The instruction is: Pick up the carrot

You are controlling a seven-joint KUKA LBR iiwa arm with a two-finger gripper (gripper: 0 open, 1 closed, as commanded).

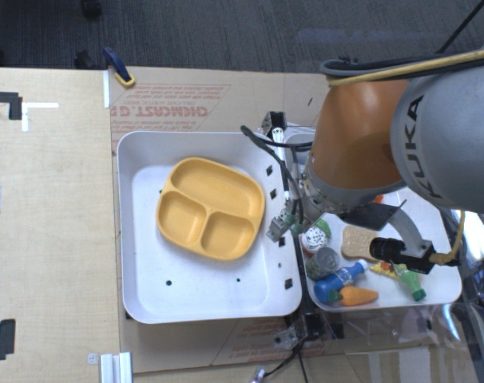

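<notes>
Fingers (288,218) hang over the divide between the bins, their opening impossible to judge. Lower right in the frame, the carrot (359,296) lies roughly level, green end rightward, touching a blue bottle (335,282). Left bin holds a yellow divided plate (210,208).

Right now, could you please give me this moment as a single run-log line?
task: pick up carrot | carrot: lying in right bin, not grasped | gripper: over divide between bins | left bin: holds yellow tray
</notes>
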